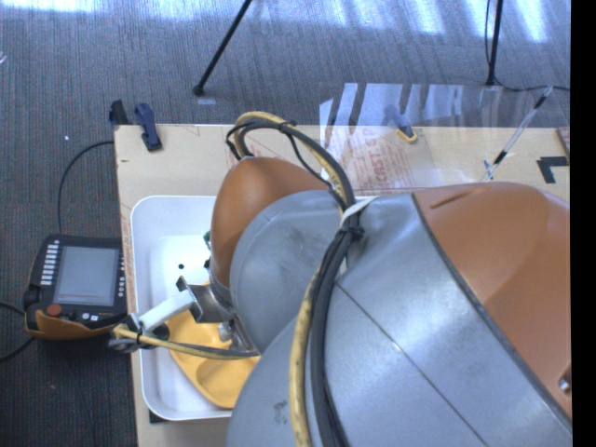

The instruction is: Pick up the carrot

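My arm (391, 315) reaches in from the right and covers most of the bench. Its wrist hangs over the left white bin (144, 250), and the gripper (207, 307) sits low over the middle of that bin, mostly covered by the wrist. A yellow-orange curved thing (207, 372) lies on the bin floor just below the gripper, partly under the arm; its shape is too hidden to name. Whatever else lies under the arm is hidden.
A white lump with dark spots (182, 257) rests in the bin's far part. A teach pendant (82, 282) lies on the carpet left of the bench. A blue clamp (146, 127) grips the bench's far left corner.
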You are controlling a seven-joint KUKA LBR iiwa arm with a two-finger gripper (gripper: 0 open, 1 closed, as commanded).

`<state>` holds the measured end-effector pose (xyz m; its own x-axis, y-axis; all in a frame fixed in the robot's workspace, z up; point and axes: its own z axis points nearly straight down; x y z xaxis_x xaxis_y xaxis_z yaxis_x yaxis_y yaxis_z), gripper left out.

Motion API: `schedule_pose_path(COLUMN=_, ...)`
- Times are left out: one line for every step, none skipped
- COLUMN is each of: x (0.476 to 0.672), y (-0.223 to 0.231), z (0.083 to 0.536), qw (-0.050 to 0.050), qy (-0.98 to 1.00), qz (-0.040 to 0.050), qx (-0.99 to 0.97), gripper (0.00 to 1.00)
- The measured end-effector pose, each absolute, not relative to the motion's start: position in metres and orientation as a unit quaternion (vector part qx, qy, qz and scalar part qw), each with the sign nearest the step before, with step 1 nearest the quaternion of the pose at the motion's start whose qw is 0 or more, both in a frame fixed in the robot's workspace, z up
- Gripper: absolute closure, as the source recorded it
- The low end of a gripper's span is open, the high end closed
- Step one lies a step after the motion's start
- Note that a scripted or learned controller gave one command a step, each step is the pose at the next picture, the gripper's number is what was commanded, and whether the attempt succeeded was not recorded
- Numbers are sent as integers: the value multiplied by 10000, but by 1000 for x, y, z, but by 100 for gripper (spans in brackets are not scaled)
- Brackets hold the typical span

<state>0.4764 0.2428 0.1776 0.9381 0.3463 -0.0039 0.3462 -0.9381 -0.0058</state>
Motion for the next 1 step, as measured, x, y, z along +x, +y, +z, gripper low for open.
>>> schedule_pose_path(x=476, y=241, z=176, qw=9, qy=-1748, qz=38, qx=-9846, gripper=0)
